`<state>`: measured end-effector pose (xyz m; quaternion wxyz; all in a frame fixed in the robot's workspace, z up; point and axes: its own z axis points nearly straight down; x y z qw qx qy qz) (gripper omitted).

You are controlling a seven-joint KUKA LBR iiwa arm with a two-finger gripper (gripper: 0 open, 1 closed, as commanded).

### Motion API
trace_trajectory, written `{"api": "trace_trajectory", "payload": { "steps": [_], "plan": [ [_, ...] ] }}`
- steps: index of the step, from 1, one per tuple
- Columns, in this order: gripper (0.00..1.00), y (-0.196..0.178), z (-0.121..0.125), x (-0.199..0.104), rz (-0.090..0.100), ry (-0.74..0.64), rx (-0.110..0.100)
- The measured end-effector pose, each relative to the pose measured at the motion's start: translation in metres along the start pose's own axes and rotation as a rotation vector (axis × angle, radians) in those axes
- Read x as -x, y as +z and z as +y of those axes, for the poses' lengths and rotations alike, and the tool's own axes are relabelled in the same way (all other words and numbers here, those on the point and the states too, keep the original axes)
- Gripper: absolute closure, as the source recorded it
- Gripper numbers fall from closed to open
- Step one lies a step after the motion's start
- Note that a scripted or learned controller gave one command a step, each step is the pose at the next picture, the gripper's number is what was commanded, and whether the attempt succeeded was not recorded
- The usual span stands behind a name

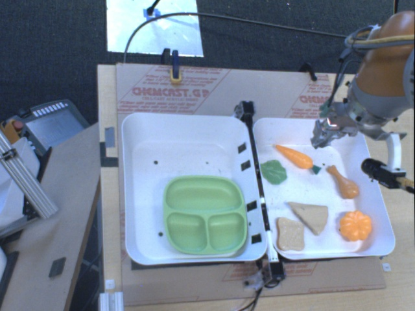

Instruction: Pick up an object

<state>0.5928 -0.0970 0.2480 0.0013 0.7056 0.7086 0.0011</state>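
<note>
The right bin [369,173] holds several toy foods: an orange carrot [295,156], a green leaf piece [273,172], a tan drumstick [343,181], a beige wedge [311,216], a beige slice [290,234] and an orange pumpkin [355,226]. My gripper [321,137] hangs over the far part of the right bin, just right of and beyond the carrot's thick end. Nothing shows between its fingers.
The left bin [149,148] carries a green three-compartment plate [204,214] in its near half. A black divider clip strip [253,173] runs between the bins. Cardboard lies under both bins, and a grey device sits on the table at the far left.
</note>
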Motion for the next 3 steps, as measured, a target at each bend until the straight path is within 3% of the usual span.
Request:
{"api": "trace_trajectory", "payload": {
  "steps": [1,3],
  "plan": [
    [1.0,0.004,0.018,-0.058,0.002,-0.006,0.0],
    [1.0,0.0,0.03,-0.169,0.002,-0.005,-0.001]
  ]
}}
